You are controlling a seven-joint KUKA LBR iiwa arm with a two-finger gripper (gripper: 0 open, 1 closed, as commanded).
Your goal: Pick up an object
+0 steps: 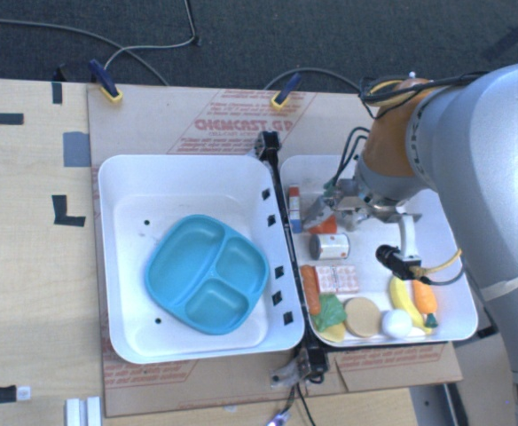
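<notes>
A light wooden bench (28, 264) with dark tape marks fills the left of the frame. On it lies a flat brown cardboard sheet (232, 122) with red lettering, held at its upper edge by two blue-and-yellow clamps (105, 80). Two shallow white plastic bins sit side by side on the cardboard: the left bin (126, 185) mid-frame, the right bin (445, 229) touching it.

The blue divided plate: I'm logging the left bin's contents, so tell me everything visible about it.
The blue divided plate is light blue, plastic-looking, with rounded corners and three compartments: one large, two smaller. It lies flat and face up, turned at an angle, on the floor of the left white bin. It holds nothing, and nothing else touches it.
</notes>
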